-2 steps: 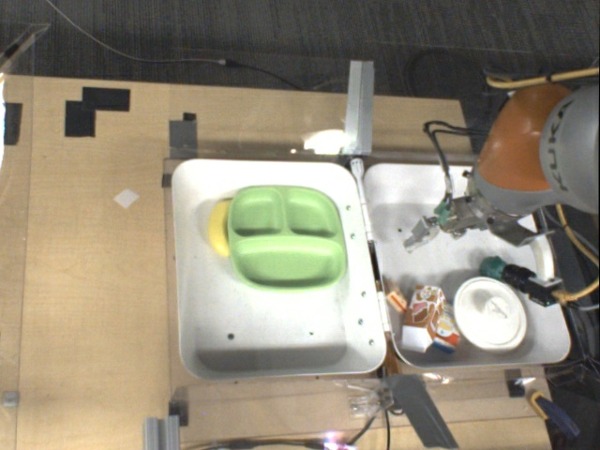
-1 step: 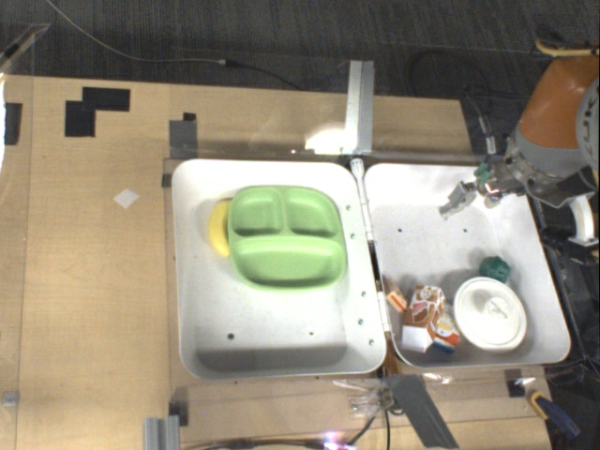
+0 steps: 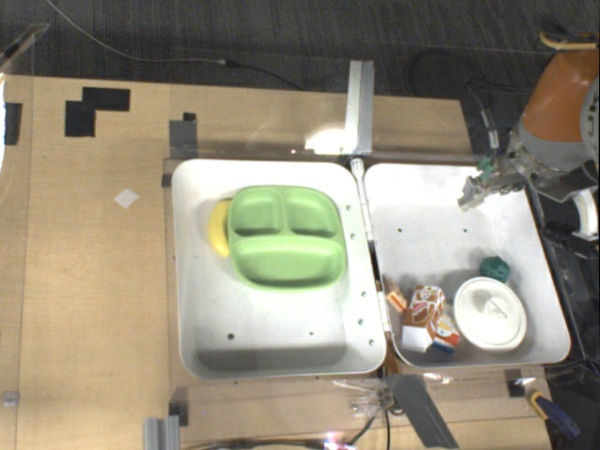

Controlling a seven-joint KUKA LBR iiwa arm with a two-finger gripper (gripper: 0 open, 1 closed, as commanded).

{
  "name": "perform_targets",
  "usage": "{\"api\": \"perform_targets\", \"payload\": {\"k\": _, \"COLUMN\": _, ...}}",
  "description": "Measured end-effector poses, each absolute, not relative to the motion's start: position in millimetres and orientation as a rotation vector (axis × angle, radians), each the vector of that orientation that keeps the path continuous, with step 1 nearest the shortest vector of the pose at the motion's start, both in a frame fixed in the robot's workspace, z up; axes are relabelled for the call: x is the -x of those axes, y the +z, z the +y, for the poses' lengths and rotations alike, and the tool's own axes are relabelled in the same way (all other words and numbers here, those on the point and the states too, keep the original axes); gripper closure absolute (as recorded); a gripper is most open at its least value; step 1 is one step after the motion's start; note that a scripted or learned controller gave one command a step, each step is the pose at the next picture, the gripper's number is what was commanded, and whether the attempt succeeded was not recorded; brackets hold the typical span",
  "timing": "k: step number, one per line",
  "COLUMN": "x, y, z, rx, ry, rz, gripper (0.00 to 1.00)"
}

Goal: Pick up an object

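The white bowl (image 3: pixel 489 312) and carton (image 3: pixel 428 315) crowd the right bin's (image 3: pixel 422 204) near edge. We see our gripper (image 3: pixel 478 187) over its far right corner, targets lying nearward; its grip we cannot tell.

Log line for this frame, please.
gripper: over right bin, upper part, nothing seen held | green tray: left bin | white bowl: untouched

The arm (image 3: pixel 562 111) is grey with a broad orange band — thin metal gripper (image 3: pixel 473 193), small green-tinted part at its base.
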State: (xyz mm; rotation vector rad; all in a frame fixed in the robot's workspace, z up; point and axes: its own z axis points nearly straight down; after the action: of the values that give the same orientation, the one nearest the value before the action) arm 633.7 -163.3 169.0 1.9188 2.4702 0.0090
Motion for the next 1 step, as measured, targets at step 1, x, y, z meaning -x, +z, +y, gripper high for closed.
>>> {"api": "perform_targets", "payload": {"k": 1, "x": -633.6, "y": 168.8, "z": -163.1, "rx": -1.919, "ry": 0.009, "rz": 2.471, "gripper": 0.00}}
